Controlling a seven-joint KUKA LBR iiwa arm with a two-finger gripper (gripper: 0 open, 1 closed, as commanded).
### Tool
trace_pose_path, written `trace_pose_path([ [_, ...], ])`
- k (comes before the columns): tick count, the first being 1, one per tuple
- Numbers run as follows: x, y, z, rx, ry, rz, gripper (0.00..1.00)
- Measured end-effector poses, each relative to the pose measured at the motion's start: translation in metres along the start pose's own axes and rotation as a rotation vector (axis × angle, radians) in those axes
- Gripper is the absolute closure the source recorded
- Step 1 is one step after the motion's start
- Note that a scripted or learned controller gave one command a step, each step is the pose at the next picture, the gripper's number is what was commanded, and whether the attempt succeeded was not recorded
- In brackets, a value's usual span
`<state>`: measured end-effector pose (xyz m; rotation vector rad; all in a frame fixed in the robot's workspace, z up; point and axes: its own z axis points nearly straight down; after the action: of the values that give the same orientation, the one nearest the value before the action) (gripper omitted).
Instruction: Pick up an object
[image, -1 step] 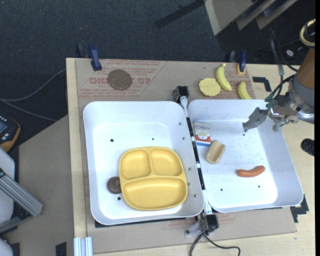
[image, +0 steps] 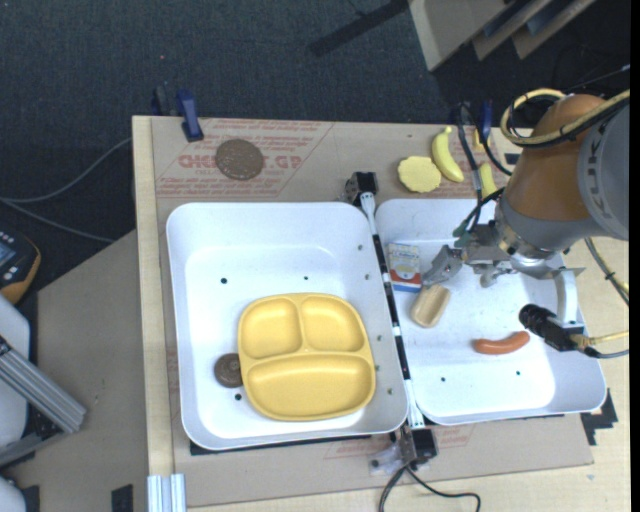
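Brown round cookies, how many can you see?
2. One brown round cookie lies on the cardboard behind the left bin; the other sits inside that bin, tucked against the yellow divided plate. Others may be hidden.

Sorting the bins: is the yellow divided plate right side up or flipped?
Right side up: the yellow divided plate in the left bin shows its three hollow compartments facing up.
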<state>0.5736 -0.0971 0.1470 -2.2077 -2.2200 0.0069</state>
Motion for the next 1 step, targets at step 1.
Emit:
trace_pose_path([
  [1, 0.0042, 0.0068, 0.0667, -0.004, -0.002, 0.004, 0.00],
])
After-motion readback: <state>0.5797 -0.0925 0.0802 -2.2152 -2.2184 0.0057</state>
